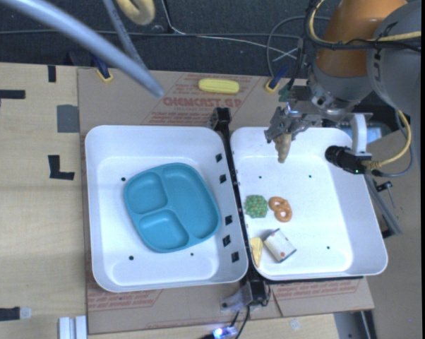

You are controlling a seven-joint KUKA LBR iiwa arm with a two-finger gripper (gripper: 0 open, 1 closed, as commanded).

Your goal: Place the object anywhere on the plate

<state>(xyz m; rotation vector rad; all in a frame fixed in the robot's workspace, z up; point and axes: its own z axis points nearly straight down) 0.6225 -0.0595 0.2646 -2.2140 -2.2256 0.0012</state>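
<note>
A blue plate (pixel 171 207) with three compartments lies in the left white bin (pixel 99 189). In the right bin (pixel 339 217) lie a green broccoli-like piece (pixel 255 205), an orange pretzel (pixel 280 208), a small white carton (pixel 279 246) and a yellow piece (pixel 256 249) against the bin's left wall. My gripper (pixel 284 145) hangs over the back left part of the right bin, well above and behind these objects. A tan tip shows at its lower end; whether that is a held thing is unclear.
A yellow banana-shaped toy (pixel 218 86) rests on the cardboard behind the bins. A black divider (pixel 226 182) with clips runs between the two bins. Cables (pixel 382 162) loop off the arm at the right. A grey pole (pixel 78 34) crosses the top left.
</note>
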